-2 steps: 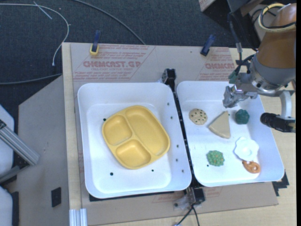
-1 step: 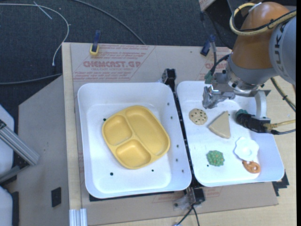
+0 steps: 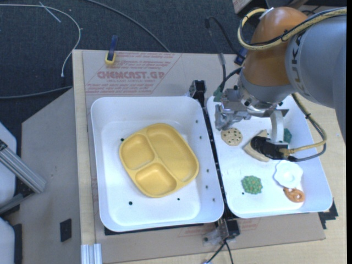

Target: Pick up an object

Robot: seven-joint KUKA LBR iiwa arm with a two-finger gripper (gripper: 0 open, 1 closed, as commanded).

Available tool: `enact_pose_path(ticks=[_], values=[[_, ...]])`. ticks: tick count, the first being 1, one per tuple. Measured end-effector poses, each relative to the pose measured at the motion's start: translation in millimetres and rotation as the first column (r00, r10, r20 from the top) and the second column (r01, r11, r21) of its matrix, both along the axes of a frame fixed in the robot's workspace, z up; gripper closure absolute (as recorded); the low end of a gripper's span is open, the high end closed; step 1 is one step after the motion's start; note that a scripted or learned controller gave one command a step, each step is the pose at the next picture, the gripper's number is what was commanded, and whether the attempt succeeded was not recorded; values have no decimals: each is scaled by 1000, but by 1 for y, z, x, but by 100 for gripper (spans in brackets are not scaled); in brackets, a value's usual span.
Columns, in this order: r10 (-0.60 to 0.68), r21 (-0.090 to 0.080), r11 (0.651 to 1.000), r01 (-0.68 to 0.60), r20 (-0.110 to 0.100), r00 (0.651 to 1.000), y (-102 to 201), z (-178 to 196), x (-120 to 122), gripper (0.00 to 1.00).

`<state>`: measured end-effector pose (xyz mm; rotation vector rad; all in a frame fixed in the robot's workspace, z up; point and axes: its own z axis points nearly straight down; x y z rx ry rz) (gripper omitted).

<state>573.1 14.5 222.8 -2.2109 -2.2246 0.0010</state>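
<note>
Tool (image 3: 226, 120) over right bin (image 3: 316, 199), just above cookie (image 3: 232, 136); grip state can't tell, arm hides it. Arm (image 3: 286, 48) also covers the bin's far part.

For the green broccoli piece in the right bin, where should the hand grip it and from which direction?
Probably straight down from above, fingers closing across the middle of the broccoli piece. It looks like a small rounded clump lying apart on the right bin floor, with open floor on all sides, so no side seems favoured.
</note>
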Motion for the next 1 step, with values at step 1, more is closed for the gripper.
enact_pose_path(ticks=[1], values=[[1,0,1000,-1,5,1000,58,1,13,100]])
